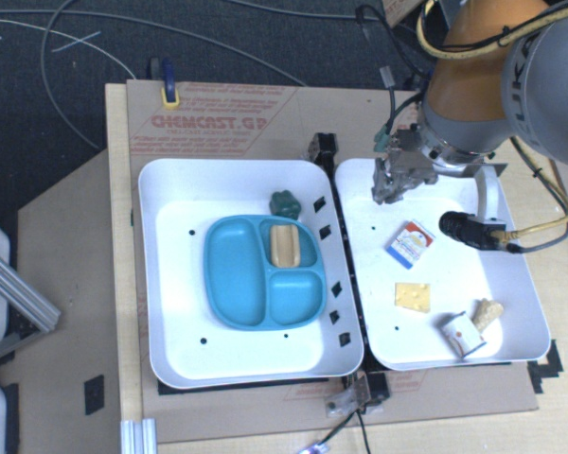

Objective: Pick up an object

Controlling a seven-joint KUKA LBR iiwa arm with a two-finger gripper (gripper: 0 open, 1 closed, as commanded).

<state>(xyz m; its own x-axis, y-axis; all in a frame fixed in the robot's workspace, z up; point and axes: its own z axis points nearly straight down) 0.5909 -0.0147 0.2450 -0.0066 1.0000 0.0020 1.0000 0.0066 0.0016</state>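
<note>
White right bin holds a small carton at five o'clock from the gripper; claw state unclear. It should centre above the carton, then descend.

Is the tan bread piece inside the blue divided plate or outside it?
Inside: the tan bread piece lies in the upper right compartment of the blue divided plate.
</note>
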